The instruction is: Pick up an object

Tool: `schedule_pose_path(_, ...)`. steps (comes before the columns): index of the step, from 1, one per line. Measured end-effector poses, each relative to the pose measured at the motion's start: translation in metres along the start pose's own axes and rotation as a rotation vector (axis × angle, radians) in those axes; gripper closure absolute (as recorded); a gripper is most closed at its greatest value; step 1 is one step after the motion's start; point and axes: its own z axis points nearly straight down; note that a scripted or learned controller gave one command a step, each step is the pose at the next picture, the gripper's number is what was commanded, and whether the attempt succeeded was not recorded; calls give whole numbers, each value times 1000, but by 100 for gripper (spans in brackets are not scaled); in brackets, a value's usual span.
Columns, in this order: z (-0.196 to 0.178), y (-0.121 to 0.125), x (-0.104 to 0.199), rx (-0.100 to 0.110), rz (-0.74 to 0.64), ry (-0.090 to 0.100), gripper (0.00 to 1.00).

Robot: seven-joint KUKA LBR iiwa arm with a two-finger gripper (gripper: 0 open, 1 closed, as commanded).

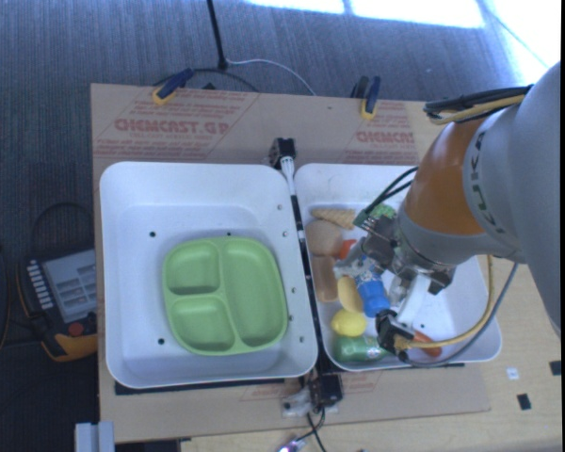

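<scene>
The right bin [471, 295] holds several small things. A tan waffle cone [331, 217] lies at its far left, with a brown-orange piece [324, 243] and a tan piece [327, 286] below it. Nearer the front are a yellow lemon [348, 323] and a green item [358, 350]. My gripper [375, 269] hangs low over the middle of this bin, under the orange-banded wrist. A blue item [372, 297] lies right at its tip, touching or nearly so. I cannot see a grasp. A red-orange piece [429, 350] peeks out at the front right.
The left bin [132, 205] holds a light green divided plate [226, 295]. A black ridge [299, 243] separates the two bins. The arm covers the right bin's far right part. Clamps [365, 97] sit on the board's far edge.
</scene>
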Motion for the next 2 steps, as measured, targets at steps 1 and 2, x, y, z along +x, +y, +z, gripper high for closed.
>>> schedule_pose_path(1, 88, 36, -56, 1, -181, 0, 100)
schedule_pose_path(2, -27, 6, -8, -2, -26, 2, 100)
